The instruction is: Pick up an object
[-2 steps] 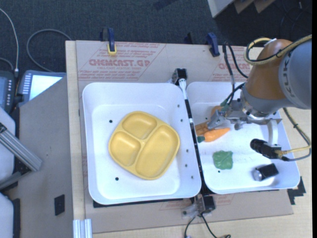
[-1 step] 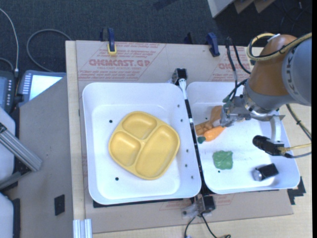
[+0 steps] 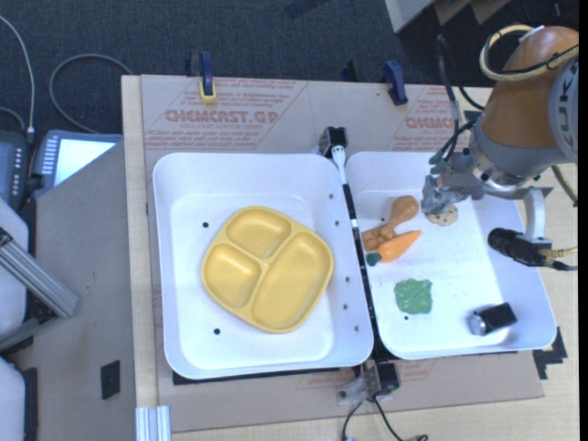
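1. Gripper [image 3: 442,200]: positioned low over the right bin [image 3: 524,329], near its far edge; finger state cannot be told.
2. Tan round object [image 3: 445,215]: seen just below the gripper.
3. Carrot [image 3: 399,245], brown piece [image 3: 401,211], green lump [image 3: 413,296], black-and-silver item [image 3: 492,319]: located in the right bin.
4. Yellow divided plate [image 3: 267,268]: located in the left bin [image 3: 175,200].

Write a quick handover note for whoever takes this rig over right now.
End effector: low in the right bin, over a small round speckled object; grip state unclear.
Also in that bin: brown piece, orange carrot, green lump, black-and-silver item.
Left bin: yellow divided plate.
Done: nothing visibly lifted.
Left: grasp and lift one object.
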Controlling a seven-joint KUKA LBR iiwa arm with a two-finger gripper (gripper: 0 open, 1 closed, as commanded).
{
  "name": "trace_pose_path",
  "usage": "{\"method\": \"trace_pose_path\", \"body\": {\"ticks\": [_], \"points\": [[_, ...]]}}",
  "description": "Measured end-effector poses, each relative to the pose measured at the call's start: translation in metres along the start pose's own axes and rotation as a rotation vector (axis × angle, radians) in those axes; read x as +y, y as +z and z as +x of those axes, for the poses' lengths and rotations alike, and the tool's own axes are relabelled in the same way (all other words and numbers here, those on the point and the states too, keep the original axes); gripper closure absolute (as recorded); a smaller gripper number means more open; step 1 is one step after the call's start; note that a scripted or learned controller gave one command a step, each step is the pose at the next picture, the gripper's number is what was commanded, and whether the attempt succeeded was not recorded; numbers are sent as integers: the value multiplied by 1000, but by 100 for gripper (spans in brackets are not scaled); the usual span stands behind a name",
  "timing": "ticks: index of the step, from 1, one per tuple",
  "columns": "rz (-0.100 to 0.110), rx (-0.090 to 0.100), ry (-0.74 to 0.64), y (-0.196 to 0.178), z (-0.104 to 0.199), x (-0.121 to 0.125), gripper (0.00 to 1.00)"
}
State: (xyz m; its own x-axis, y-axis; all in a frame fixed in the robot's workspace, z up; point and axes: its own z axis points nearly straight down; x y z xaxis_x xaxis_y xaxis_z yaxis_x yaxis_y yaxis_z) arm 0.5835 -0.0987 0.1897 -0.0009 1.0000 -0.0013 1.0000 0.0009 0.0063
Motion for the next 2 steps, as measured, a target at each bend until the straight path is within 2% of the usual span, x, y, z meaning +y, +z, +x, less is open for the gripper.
{"method": "trace_pose_path", "body": {"ticks": [2], "points": [[1,0,0,-83,-3,-5,100]]}}
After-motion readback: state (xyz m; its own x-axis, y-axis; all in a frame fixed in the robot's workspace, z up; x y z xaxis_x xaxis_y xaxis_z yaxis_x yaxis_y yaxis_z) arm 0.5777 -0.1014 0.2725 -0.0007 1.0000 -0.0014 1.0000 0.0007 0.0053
